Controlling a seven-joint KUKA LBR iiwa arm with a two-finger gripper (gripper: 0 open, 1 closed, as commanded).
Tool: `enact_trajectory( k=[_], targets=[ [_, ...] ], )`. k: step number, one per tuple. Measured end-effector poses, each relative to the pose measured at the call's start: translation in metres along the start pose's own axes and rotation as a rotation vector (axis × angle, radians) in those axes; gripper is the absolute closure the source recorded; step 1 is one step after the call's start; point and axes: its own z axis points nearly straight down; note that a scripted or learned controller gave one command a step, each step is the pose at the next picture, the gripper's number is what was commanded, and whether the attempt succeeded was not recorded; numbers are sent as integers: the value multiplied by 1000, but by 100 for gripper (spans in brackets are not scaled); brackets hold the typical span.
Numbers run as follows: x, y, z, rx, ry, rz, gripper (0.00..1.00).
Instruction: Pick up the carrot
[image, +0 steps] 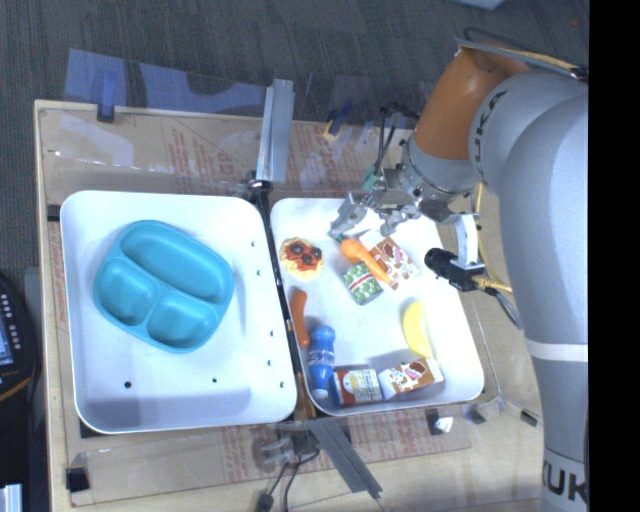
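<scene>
The carrot (366, 259) is a short orange piece lying at a slant in the upper part of the right bin (455, 325). A green can (362, 284) touches its lower side and a red-and-white carton (398, 262) lies to its right. My gripper (366, 226) hangs over the bin's back edge, just above the carrot's upper left end. Its two fingers are spread apart and open, one on each side, with nothing held between them.
The right bin also holds a pizza-slice toy (301, 256), a red-orange stick (298, 315), a blue bottle (320, 362), a yellow banana (416, 328) and two small cartons (385, 381) along the front wall. A blue divided plate (165, 285) lies in the left bin (110, 395).
</scene>
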Motion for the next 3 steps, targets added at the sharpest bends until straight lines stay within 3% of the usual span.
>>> enact_trajectory(
  k=[1, 2, 3],
  targets=[
    [51, 16, -54, -4, -1, 72, 0],
    [51, 16, -54, -3, -1, 72, 0],
    [125, 19, -138, -5, -3, -338, 0]
  ],
)
